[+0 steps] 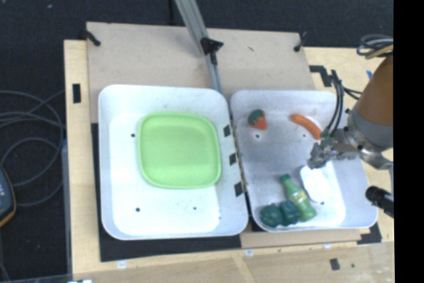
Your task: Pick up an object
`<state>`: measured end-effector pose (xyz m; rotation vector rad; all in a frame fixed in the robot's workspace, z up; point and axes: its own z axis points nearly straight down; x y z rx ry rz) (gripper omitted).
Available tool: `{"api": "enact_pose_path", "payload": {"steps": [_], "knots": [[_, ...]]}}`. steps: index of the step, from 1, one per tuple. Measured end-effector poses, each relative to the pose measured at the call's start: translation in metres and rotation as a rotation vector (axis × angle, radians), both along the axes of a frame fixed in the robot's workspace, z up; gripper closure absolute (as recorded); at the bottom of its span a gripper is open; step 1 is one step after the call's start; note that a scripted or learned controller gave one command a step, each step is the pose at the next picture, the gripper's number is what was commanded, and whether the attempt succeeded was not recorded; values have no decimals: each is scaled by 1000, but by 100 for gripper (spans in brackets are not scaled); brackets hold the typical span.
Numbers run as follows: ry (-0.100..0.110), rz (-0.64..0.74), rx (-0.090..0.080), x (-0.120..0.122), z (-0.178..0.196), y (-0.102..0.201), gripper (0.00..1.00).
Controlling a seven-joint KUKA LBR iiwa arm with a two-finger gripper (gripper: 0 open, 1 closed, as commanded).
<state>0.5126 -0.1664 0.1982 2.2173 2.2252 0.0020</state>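
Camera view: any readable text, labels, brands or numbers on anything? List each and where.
None readable.
Green bottle: pale band around its middle, maybe a label, too blurred to read.
Green plate, orange carrot, white bins: plain, no markings.
Arm's orange band: no text visible.

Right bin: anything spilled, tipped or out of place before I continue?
Nothing stands out. The green bottle lies on its side by a white object; every item is inside the right bin.

One camera sat high above the bench (79,255). It looked down at a slant on both white bins (119,209).
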Motion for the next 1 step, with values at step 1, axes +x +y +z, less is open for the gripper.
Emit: {"api": "enact_pose_path", "payload": {"steps": [1], "knots": [[0,1,0,15,-3,52,100]]}}
